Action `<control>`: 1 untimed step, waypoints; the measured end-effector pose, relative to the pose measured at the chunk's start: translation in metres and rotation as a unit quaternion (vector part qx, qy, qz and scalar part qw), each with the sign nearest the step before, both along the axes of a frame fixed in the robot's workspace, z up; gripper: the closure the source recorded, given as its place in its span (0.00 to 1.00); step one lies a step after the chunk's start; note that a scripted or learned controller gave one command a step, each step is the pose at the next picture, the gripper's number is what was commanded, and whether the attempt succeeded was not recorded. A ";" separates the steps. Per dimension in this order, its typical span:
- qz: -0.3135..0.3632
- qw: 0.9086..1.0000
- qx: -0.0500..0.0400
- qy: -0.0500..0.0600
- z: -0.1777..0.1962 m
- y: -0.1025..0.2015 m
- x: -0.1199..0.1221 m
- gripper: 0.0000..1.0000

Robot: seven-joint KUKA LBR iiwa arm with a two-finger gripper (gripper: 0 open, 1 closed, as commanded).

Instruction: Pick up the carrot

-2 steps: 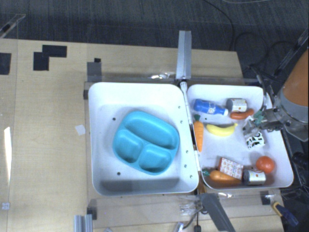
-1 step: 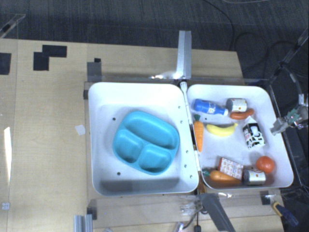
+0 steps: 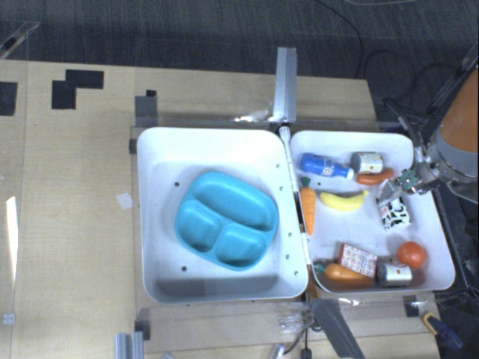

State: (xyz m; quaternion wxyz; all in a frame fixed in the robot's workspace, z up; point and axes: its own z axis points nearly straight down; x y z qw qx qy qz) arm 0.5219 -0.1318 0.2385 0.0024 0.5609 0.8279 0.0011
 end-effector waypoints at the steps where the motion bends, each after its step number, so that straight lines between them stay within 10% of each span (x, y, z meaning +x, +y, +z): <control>1: 0.028 1.000 -0.001 -0.001 0.006 -0.074 -0.020 1.00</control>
